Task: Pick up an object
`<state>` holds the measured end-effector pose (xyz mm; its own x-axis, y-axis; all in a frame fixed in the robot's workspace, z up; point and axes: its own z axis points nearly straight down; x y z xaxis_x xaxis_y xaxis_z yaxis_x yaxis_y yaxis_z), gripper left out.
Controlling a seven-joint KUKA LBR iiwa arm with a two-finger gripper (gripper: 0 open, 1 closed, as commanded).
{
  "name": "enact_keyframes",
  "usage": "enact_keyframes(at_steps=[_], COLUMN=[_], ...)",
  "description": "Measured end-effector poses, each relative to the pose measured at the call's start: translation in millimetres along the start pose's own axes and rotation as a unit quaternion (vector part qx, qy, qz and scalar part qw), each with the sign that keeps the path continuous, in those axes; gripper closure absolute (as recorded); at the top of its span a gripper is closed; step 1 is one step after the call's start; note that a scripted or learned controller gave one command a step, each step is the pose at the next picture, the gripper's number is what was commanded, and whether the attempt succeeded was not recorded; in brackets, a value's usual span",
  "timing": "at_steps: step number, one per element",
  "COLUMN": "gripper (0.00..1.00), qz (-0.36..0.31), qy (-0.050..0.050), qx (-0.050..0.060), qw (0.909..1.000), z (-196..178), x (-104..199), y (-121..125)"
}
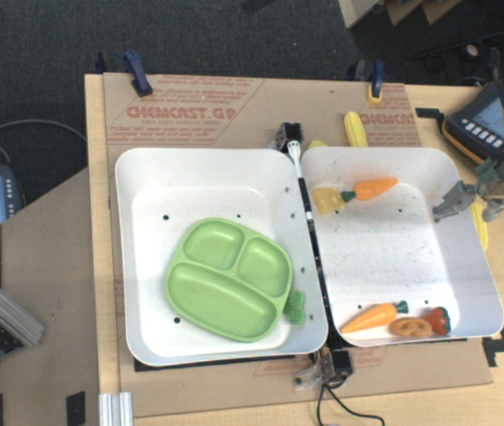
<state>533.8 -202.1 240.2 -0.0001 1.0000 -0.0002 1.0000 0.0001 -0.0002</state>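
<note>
The right bin (394, 256) holds a carrot (372, 188) at its back, beside a pale yellow piece (326, 201). At its front lie a second carrot (372, 317), an orange ring-shaped piece (410, 327) and a small red item (439, 319). My gripper (456, 202) hovers at the right bin's right rim, well apart from all of these, with nothing seen in it. The left bin (145, 193) bears a green divided plate (227, 278) with a small green broccoli-like piece (296, 306) by its right edge.
A yellow corn cob (355, 130) lies on the cardboard behind the right bin. A yellow strip (481, 226) sits along that bin's right rim under the arm. A handheld controller (483, 127) rests at the far right, and blue clamps (137, 71) hold the board.
</note>
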Motion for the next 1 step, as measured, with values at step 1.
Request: enact_keyframes(at_steps=[1], gripper=[0.0], qz=[-0.003], qy=[0.002], qx=[0.003], qw=[1.0], z=[122.3], x=[49.5], y=[37.5])
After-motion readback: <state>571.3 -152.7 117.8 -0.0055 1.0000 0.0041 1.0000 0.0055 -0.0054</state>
